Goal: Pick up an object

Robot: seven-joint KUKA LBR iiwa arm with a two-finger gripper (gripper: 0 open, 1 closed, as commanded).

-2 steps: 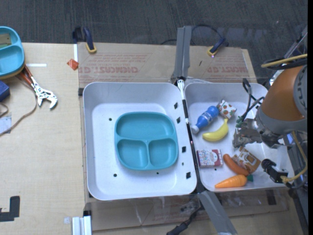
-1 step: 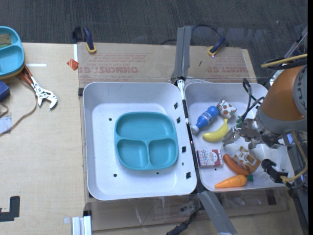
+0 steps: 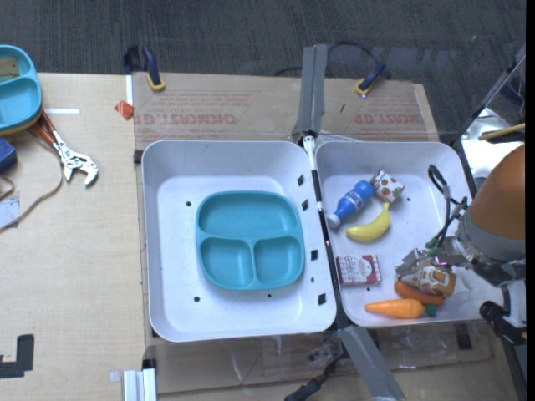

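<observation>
One banana [image 3: 369,225]; one carrot [image 3: 394,308]; one bottle [image 3: 351,201]; one teal tray [image 3: 250,240].

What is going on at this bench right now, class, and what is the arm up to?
A grey robot arm with an orange band reaches in from the right, its gripper low in the right bin over a small packet near the carrot. Whether it has hold of anything cannot be told. A banana, a blue bottle and a red carton lie untouched nearby. The left bin holds a teal divided tray.
</observation>
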